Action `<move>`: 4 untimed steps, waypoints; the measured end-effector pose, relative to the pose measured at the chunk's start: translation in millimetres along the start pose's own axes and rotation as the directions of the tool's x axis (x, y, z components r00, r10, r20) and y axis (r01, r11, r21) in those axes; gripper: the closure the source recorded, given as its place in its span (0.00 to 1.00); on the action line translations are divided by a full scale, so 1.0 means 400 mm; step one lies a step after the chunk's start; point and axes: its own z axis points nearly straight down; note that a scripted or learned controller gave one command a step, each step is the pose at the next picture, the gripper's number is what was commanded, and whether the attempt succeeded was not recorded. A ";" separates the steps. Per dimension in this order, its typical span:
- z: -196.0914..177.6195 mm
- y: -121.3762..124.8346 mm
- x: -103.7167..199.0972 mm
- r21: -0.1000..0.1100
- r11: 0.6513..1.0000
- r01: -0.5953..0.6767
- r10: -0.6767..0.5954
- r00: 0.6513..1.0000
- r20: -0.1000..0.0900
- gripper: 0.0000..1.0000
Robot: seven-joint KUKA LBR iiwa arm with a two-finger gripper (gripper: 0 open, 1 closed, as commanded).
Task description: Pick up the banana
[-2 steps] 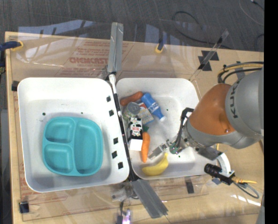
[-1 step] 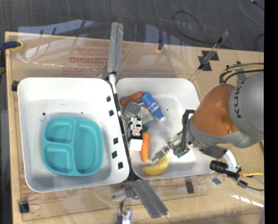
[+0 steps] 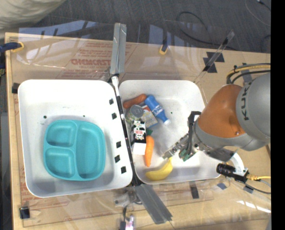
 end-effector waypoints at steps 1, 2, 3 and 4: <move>0.000 0.000 0.000 0.000 1.000 0.000 0.000 1.000 0.000 0.00; -0.015 0.000 -0.001 0.003 1.000 0.003 -0.003 1.000 -0.003 1.00; -0.015 0.001 -0.001 0.003 1.000 0.003 -0.003 1.000 -0.003 0.00; 0.016 0.021 0.033 -0.001 0.975 0.222 -0.222 0.975 0.004 0.00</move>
